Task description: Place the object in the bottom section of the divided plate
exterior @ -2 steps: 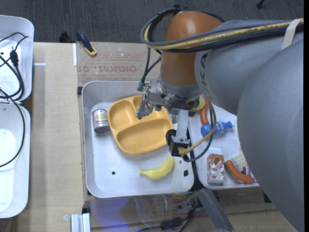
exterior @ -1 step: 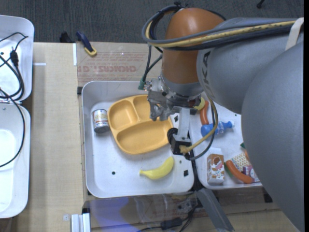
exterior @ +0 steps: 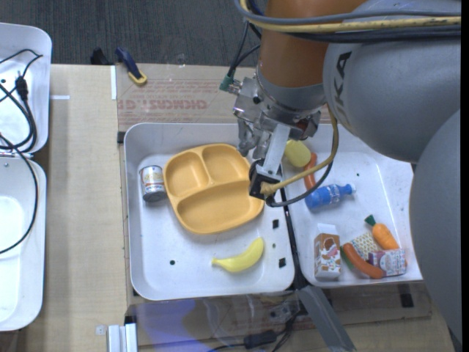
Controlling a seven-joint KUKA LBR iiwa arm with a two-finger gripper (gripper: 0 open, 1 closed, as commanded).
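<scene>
A yellow divided plate (exterior: 212, 210) lies in the left bin (exterior: 134, 233), with two small sections at the back and one large section at the front. All three sections look bare. My gripper (exterior: 251, 141) hangs over the plate's back right rim, near the divider between the bins. Nothing shows beneath it. A yellow toy banana (exterior: 239, 257) lies in front of the plate, and a small tin can (exterior: 152, 182) stands against the plate's left side.
The right bin (exterior: 399, 174) holds a yellow round fruit (exterior: 297, 152), a red-orange stick (exterior: 311, 169), a blue bottle (exterior: 328, 195), a small carton (exterior: 327, 254), a carrot (exterior: 382, 235), a sausage (exterior: 360, 262) and a little box (exterior: 393, 261). The arm overhangs that bin.
</scene>
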